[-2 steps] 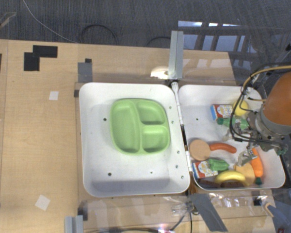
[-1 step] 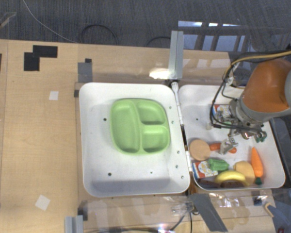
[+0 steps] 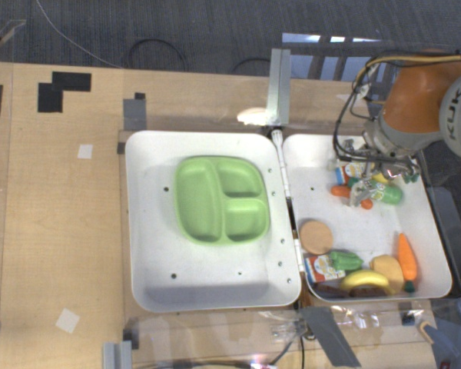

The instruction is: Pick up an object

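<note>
We see the two-finger gripper [image 3: 363, 193] low in the right white bin [image 3: 426, 206], near its far wall, over a small clutter of toys [image 3: 373, 187]; bare floor lies mid-bin; we cannot tell whether it grips anything; the left white bin [image 3: 146, 206] holds a green sectioned plastic tray [image 3: 219, 199].

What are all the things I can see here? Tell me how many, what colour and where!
Bins: two, white, side by side on the bench.
Divided plate: one, green, in the left bin.
Round cookie: one, tan, right bin near the divider.
Carrot: one, orange, right bin's right side.
Banana: one, yellow, right bin's front edge.
Small toy pile: several, mixed colours, too jumbled to name, right bin's back.
Arm: one, grey with orange band, from the right.
Gripper: one, down among the toy pile.
</note>
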